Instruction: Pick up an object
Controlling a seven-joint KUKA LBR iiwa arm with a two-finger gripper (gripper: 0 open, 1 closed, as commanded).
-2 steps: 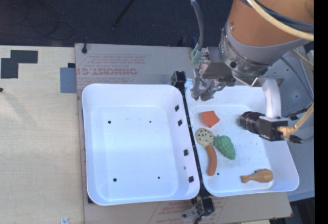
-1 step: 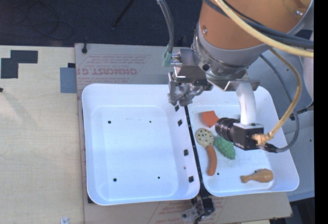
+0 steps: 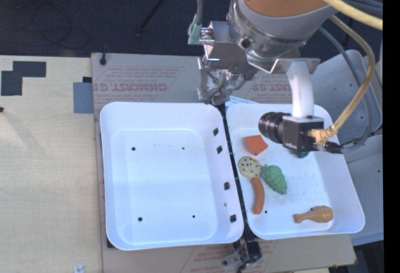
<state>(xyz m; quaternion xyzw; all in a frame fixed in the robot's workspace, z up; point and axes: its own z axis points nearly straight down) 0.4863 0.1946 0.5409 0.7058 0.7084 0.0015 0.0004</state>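
Arm reaches in from top right, gripper (image 3: 215,92) raised over the bins' far edge; finger state: cannot tell. Right bin (image 3: 340,172) holds orange wedge (image 3: 255,144), cookie (image 3: 249,167), green piece (image 3: 275,178), sausage (image 3: 257,195), drumstick (image 3: 314,215)

The grey arm (image 3: 294,9) with its orange band reaches in from the upper right, wrist lowered, the tool (image 3: 215,94) pointing down at the far edge.
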